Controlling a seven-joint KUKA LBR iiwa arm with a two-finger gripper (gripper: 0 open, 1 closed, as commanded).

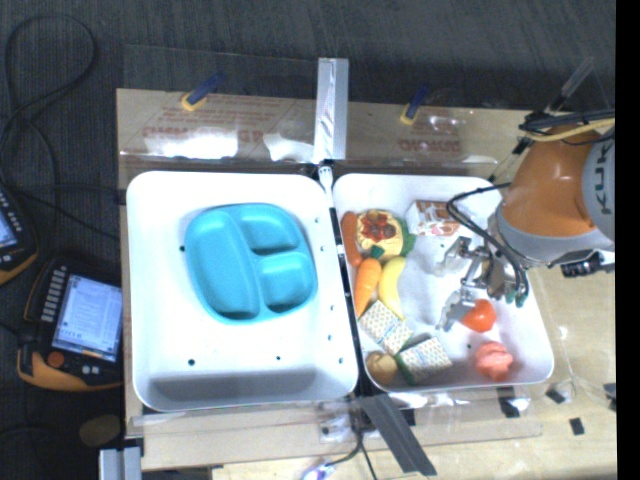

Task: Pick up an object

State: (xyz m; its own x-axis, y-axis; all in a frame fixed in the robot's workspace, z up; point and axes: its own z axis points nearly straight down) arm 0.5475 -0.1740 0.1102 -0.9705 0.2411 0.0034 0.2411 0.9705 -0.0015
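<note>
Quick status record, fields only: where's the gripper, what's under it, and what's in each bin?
gripper: low in the right bin, beside the red-orange tomato-like toy
grasp: cannot tell
left bin: blue divided tray
right bin: carrot, banana, pink toy, small cartons and other toy food

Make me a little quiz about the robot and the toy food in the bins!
1. True or false: the blue tray lies in the left bin.
2. Which toy is nearest the gripper? A banana B red tomato C carrot
3. Fill in: the pink toy lies in the ___ bin.

Key: 1 true; 2 B; 3 right.
</note>
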